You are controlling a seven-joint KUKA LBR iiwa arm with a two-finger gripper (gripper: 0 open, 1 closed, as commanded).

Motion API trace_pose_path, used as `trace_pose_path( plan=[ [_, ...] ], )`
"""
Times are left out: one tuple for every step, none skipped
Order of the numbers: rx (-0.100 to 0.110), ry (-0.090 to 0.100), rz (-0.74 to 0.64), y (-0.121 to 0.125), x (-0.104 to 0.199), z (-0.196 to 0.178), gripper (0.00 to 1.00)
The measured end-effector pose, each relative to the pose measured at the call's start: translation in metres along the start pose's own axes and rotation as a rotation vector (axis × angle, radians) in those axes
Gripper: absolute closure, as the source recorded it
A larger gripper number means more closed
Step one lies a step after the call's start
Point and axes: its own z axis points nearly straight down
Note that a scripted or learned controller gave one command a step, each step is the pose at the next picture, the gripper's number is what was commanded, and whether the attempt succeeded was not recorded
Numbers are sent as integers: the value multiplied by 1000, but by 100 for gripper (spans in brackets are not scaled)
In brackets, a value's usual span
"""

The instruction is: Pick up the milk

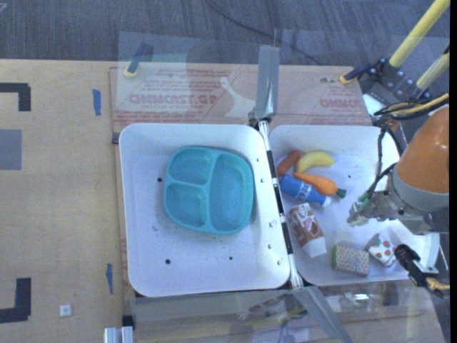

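the milk (308, 229) lies tilted near the right bin's (355, 140) left wall. the gripper (363, 213) hovers right of it; i cannot tell its state.

Bright, even overhead light — shadows are faint and soft. The white bins (143, 191) look slightly washed out, and the whole picture is mildly soft — small details blur.
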Motion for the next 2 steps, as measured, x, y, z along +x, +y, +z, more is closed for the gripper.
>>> trace_pose_path(
  plan=[
    [28, 12, 164, -13, 13, -153, 100],
    [29, 16, 12, -11, 69, -110, 100]
  ],
)
